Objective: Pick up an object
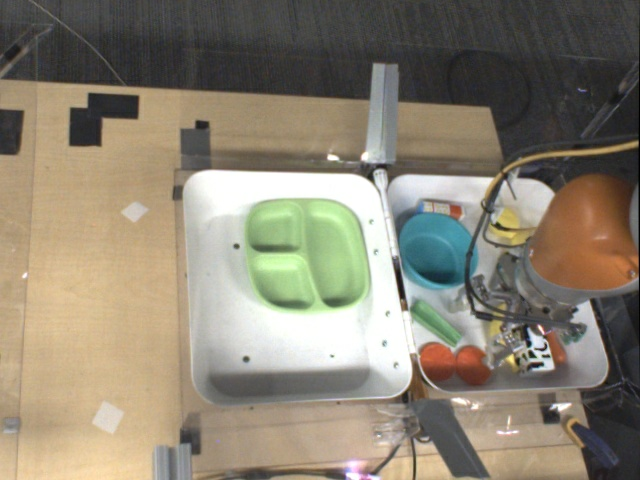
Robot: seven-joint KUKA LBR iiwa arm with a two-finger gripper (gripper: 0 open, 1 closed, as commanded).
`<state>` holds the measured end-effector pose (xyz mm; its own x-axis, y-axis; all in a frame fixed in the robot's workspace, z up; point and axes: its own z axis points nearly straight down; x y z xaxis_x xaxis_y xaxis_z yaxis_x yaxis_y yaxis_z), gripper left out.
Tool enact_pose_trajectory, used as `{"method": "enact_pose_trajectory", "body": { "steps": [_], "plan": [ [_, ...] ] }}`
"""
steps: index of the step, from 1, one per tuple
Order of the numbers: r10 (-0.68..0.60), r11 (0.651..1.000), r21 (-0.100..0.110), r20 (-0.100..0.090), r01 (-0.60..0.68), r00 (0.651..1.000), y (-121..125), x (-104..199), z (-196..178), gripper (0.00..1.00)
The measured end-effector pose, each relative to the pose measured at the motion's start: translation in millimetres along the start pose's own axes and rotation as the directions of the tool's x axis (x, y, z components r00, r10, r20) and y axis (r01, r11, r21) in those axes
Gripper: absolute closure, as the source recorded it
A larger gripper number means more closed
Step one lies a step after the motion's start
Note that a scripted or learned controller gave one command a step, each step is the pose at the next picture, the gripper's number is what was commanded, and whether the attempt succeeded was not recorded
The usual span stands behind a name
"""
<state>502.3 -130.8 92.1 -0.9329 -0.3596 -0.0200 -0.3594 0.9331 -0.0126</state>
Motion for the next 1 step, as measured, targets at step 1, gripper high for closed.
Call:
{"method": "enact_pose_trajectory", "body": {
  "steps": [1],
  "plan": [
    [-0.108,0.994,0.001,-0.002,0.108,0.994,19.9,-10.7,-0.3,0.00]
  ]
}}
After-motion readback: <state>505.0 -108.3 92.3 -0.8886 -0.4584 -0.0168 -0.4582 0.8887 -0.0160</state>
